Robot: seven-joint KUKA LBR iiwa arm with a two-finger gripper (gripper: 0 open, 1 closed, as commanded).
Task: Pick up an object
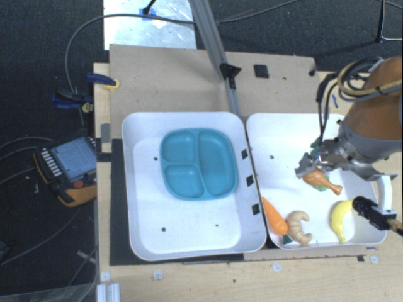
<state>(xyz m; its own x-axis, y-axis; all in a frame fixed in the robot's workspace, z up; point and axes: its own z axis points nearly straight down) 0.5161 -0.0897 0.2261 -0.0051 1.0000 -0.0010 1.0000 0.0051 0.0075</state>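
Orange drumstick [322,180] | touching claw [313,164], just below it | claw state: cannot tell

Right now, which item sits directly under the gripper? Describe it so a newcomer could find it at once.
Start at the right-hand white bin, where the arm reaches in. Just below the gripper lies an orange toy drumstick, touching or nearly touching it. Unlike the carrot, the tan curled piece and the yellow banana along the bin's near edge, it lies higher up, with a knobbed bone end.
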